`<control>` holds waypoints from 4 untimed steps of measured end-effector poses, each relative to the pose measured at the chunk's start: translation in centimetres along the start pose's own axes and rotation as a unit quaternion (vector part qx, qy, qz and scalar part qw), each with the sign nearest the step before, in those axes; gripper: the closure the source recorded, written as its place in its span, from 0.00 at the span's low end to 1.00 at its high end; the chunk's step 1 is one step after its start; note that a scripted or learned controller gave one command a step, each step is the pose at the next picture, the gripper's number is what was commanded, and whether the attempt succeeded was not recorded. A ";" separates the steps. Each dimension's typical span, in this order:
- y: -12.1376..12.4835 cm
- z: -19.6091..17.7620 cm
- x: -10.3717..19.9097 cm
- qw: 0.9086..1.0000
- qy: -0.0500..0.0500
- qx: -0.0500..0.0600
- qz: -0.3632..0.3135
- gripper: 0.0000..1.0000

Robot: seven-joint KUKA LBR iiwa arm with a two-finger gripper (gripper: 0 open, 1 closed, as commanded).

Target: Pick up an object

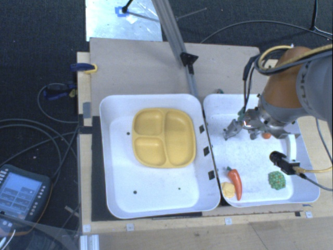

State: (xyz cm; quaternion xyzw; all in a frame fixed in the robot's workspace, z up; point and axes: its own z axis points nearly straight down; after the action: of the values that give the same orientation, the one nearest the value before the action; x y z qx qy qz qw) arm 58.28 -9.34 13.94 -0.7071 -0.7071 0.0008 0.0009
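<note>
Over the right bin: gripper [240,129] hangs low above the upper middle of the white floor, at the end of the grey arm [304,87] with its orange band.
Jaws: 2 metal fingers [231,129] splay toward the left of the wrist; a gap seems to show between them, nothing sits in it, yet glare at the wrist blurs how wide they stand, so their spread cannot be told with certainty.
Grasp: no object is seen between the jaws.
Carrot [235,181]: orange-red with a green tip, lying on the right bin's floor below the jaws, well apart from them, near the bin's lower left corner.
Yellow piece [228,190]: small, pale, touching the carrot's left side, farther below the jaws than the carrot's tip.
Green ball [277,179]: knobbly, lying below and to the right of the jaws, near the bin's lower right corner.
Orange bit [266,135]: small, just right of the jaws, partly hidden by the wrist; what it is cannot be told.
Right bin [218,108]: shallow, white, holds all 4 small things.
Left bin [117,191]: white, left of the jaws across the shared rims.
Yellow tray [164,137]: 3 compartments, lying flat in the left bin, well left of the jaws.
Black cable plug [281,162]: hangs from the arm, right of and below the jaws, above the green ball.
</note>
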 end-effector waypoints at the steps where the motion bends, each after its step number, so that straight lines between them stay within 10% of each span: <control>1: -0.1 5.2 0.0 1.000 0.000 0.001 0.000 0.00; 2: 0.1 3.8 0.0 1.000 0.000 -0.002 0.000 1.00; 4: -0.1 -6.9 1.4 1.000 0.000 -0.005 -0.003 1.00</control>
State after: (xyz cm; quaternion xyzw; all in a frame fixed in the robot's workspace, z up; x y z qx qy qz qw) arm 58.15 -7.90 20.89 -0.7048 -0.7094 -0.0023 -0.0025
